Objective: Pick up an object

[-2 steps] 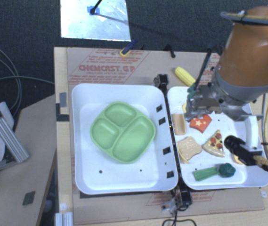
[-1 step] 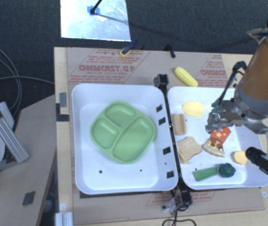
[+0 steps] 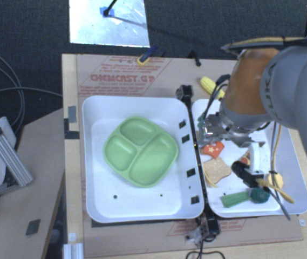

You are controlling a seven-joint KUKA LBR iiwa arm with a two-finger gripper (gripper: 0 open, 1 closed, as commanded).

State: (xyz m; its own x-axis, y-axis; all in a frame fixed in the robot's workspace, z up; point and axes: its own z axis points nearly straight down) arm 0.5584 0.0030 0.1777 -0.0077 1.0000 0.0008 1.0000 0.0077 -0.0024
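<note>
Looking down on the bench, we found the grey arm [image 3: 299, 85] with its orange band [image 3: 250, 82] reaching low into the right bin [image 3: 296, 196], and the gripper [image 3: 210, 131] sat over that bin's near-left part, close beside the divider between the two bins. We could not tell the state of the tool, since the wrist hid it from above. Just below the gripper lay a small red-orange block with a yellow star [image 3: 213, 149], which we judged the likeliest target; it looked roughly square and tilted, with no clear long axis, one corner toward the divider. Further below sat a tan slice of toy bread [image 3: 217, 170], its longer side running down-left to up-right. Lower still lay a green tool with a dark teal head [image 3: 243, 197], its long axis nearly level and its head pointing away from the divider. Off to the gripper's far side, the left bin [image 3: 96, 161] held a green sectioned plate [image 3: 141, 151]. We judged the main risks to be these: the block lay flat and thin, so a closing grasp might slide over it, and the crowded neighbours and the bin wall might catch the tool or get dragged along.
</note>
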